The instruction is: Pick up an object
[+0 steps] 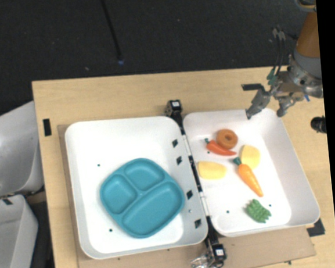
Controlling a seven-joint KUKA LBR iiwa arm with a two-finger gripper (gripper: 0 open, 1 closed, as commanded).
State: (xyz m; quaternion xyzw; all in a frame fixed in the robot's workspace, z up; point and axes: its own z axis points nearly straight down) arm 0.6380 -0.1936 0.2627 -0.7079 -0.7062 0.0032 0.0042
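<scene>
While the gripper [268,107] is hanging with its two dark fingers splayed apart and nothing between them over the far rim of the right bin [290,149], the smooth plastic toy foods are lying below and to its left on the glossy white floor. Nearest it are sitting a brown ring-shaped doughnut [226,137] touching a slim red chilli [220,149], then a rounded yellow piece [250,155], a tapering orange carrot [249,179], a pale lemon-like lump [211,170], and farthest off a knobbly green piece [258,210]. Well away, a teal three-compartment plate [141,197] is resting in the left bin [83,167].
</scene>
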